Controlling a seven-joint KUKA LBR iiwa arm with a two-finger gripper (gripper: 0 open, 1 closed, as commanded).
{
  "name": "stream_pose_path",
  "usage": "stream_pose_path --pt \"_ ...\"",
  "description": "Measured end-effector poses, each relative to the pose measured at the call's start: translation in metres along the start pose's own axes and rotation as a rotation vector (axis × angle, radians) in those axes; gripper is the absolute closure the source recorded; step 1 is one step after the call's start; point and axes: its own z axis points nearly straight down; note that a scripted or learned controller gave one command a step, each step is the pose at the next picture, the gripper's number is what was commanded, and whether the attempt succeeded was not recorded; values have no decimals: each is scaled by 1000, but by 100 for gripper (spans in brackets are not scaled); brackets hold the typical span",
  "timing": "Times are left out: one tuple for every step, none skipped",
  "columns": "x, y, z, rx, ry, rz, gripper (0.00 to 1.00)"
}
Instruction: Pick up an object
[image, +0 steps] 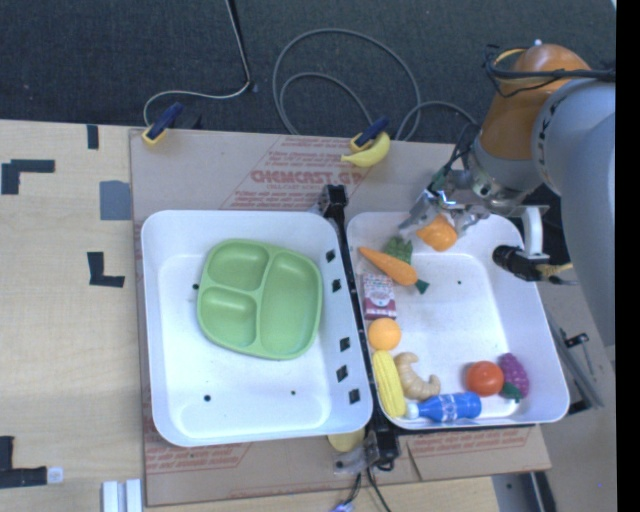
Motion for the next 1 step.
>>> stream_pose_path --pt "51 -36 -21 7 0 3 100"
